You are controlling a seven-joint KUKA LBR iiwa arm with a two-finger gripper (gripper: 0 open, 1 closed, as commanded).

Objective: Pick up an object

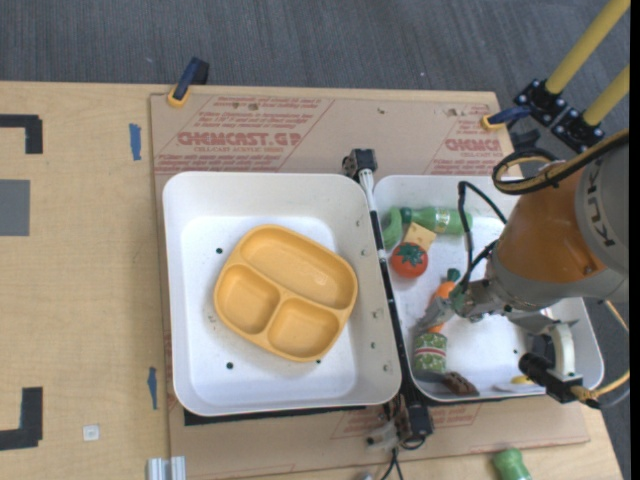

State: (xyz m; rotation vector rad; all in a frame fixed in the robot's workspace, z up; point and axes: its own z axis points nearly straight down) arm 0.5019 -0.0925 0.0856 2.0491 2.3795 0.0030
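Yellow divided plate [286,293] seated in left bin [190,268]. Right of plate, in right bin [590,353]: red tomato [408,259], green bottle [432,220], green cup [431,353]. Gripper [447,304] lowered above cup; jaw state cannot be told

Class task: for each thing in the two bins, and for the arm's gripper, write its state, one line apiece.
Yellow divided plate: flat in left bin.
Green bottle: on its side.
Tomato: resting free.
Carrot: beside the gripper.
Green patterned can: lying, unheld.
Gripper: low in right bin.
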